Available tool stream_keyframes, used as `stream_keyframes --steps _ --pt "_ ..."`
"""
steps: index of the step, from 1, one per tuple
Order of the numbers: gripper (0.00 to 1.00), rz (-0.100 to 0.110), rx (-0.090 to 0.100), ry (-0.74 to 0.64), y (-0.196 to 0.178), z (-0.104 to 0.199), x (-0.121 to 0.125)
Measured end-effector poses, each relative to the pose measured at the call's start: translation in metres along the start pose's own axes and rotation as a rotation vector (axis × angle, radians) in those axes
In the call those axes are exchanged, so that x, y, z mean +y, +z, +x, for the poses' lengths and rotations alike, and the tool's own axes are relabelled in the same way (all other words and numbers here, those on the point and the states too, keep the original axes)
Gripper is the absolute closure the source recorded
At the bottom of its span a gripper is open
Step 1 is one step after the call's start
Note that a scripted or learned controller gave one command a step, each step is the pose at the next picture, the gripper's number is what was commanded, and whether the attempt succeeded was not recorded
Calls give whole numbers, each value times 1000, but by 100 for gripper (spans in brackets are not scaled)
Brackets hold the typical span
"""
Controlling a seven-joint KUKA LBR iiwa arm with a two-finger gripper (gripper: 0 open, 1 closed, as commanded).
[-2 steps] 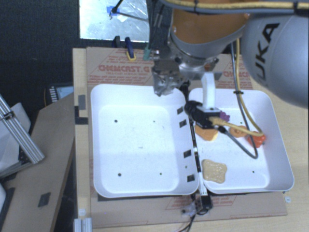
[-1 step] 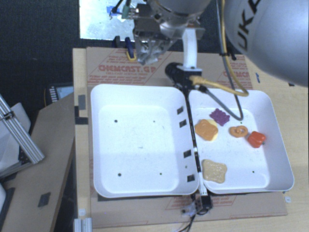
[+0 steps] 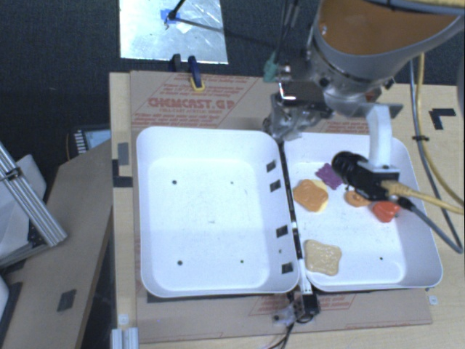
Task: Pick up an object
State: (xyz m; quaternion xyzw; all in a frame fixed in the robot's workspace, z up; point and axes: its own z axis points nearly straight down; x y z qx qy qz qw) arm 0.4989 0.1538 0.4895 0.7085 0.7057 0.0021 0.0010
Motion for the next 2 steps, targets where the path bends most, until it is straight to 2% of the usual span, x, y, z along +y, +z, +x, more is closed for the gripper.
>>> stream_keyframes --steps 1,2 --pt "100 0 1 -12 -17 57 19" --pt "100 -4 0 -4 -45 79 125"
